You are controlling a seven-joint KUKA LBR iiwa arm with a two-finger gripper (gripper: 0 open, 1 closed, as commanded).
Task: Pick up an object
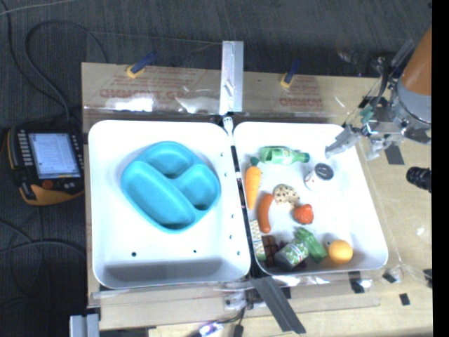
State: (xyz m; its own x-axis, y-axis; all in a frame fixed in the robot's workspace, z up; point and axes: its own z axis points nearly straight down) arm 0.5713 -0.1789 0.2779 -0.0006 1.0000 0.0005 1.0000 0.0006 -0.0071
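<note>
The right bin holds several small items: a green bottle at the back, an orange carrot, a red-orange sausage shape, a speckled cookie, a red tomato, a small round cap, an orange fruit and a green packet. My gripper hangs over the bin's back right corner, above and to the right of the cap. Its fingers are spread open and nothing is between them.
The left bin holds a blue divided plate. A metal divider post stands behind the seam between the bins. A handheld pendant lies left of the bench. A dark bar sits at the right bin's front.
</note>
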